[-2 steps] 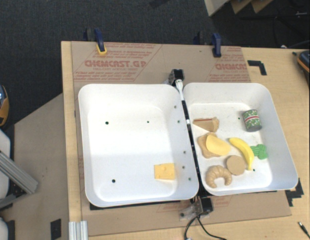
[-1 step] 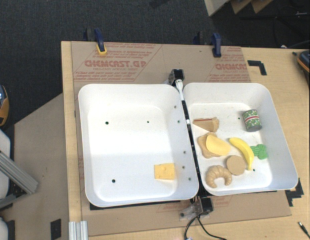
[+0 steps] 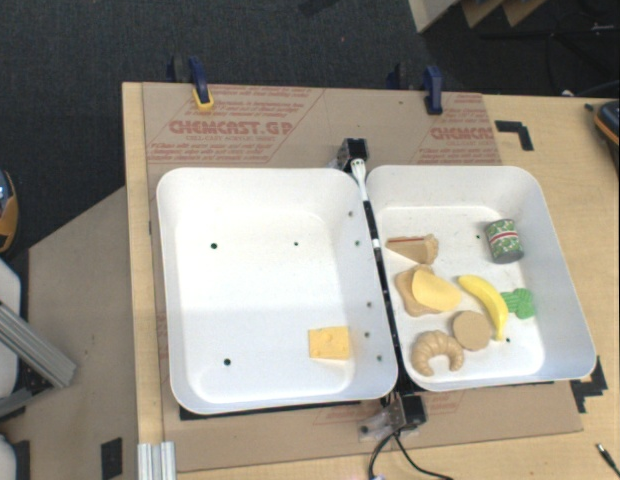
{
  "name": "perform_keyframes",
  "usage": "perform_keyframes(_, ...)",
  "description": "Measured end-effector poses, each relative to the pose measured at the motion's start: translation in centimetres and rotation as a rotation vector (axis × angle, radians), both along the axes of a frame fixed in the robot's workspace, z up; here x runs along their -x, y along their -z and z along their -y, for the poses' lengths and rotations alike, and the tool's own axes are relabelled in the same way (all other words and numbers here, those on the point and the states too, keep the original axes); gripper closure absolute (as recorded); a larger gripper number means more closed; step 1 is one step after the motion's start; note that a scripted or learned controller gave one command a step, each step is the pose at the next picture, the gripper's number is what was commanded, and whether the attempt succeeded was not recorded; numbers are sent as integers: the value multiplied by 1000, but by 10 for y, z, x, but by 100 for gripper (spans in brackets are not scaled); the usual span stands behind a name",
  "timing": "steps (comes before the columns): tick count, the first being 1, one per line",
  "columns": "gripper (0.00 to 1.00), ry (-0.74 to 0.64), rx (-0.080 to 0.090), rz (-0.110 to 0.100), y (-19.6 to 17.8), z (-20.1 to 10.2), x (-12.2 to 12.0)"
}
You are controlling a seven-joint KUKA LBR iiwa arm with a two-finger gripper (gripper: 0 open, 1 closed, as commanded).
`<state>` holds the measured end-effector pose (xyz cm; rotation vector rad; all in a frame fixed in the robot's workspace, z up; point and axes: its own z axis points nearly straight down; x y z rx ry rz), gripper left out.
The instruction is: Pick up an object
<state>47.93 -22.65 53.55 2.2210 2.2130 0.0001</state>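
Observation:
The left bin (image 3: pixel 190 218) holds one yellow cheese block (image 3: pixel 330 344) near its front right corner. In the right bin (image 3: pixel 550 258) lie several toy foods: a bread wedge (image 3: pixel 414 249), a yellow slice on a tan piece (image 3: pixel 430 290), a banana (image 3: pixel 487 303), a green piece (image 3: pixel 521 304), a round brown cookie (image 3: pixel 471 330), a croissant (image 3: pixel 437 352) and a small green and red can (image 3: pixel 502 240) at the back right.
Both bins rest on a brown cardboard sheet (image 3: pixel 290 123) held by two blue clamps (image 3: pixel 199 80) at the back. A black cable (image 3: pixel 405 448) runs off the front edge between the bins. Metal framing (image 3: pixel 30 353) stands at the left.

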Motion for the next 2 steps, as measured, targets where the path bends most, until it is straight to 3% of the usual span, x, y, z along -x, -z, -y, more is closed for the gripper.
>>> perform_keyframes(2,100,-6,-5,-4,0,-59,0)
